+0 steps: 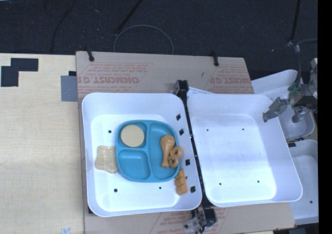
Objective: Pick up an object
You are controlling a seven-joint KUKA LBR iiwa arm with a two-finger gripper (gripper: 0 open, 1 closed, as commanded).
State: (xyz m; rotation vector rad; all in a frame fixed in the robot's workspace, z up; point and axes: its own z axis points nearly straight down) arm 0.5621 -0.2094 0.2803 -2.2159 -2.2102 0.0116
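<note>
The gripper (284, 109) hangs at the right bin's (244, 186) far right rim, its grasp impossible to tell, well apart from the blue tray (136, 166) of food in the left bin (98, 191).

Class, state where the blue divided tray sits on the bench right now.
The blue divided tray lies in the left white bin, with a pale toast-like piece touching its left edge.

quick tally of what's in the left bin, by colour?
Blue: 1, the divided tray
Tan/brown: 4, the round disc and the pretzel-like piece on the tray, the pale slice at the tray's left, the small brown piece off its right corner
Total: 5
</note>
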